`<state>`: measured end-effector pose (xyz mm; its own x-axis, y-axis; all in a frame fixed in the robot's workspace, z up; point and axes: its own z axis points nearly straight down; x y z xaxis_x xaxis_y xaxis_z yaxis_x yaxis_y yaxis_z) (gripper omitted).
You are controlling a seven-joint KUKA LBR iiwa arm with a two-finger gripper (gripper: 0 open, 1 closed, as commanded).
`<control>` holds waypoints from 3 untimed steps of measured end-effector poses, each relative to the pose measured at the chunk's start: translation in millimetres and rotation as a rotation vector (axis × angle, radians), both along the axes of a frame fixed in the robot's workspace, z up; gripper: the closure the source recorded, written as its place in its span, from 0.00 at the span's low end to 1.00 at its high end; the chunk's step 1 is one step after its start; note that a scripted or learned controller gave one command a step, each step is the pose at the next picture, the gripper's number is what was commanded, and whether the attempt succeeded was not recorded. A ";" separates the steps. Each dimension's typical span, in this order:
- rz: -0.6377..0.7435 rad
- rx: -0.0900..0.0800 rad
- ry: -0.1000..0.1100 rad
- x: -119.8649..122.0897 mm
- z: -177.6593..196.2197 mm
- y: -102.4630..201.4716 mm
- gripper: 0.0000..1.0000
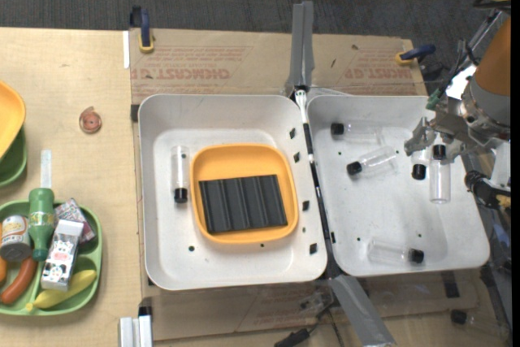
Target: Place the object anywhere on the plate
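An orange plate (244, 162) lies in the left bin (158, 256) with a black ribbed block (244, 203) on it. My gripper (439, 144) hovers over the right side of the right bin (455, 260). A clear vial with a black cap (439, 179) sits directly under it, cap end at the gripper and body pointing toward the front. The view does not settle whether the vial is held or lying on the bin floor.
Several more clear black-capped vials lie in the right bin, such as one (370, 162) mid-bin and one (394, 254) near the front. Another vial (179, 171) rests left of the plate. A green dish of toy food (49, 256) stands far left.
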<state>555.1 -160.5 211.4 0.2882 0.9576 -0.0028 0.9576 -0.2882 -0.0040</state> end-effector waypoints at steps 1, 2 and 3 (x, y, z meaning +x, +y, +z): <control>0.274 0.000 -0.002 79.8 2.0 -16.1 1.00; 0.477 0.000 -0.005 104.1 48.6 -37.2 1.00; 0.478 0.000 -0.005 104.3 48.8 -36.7 0.00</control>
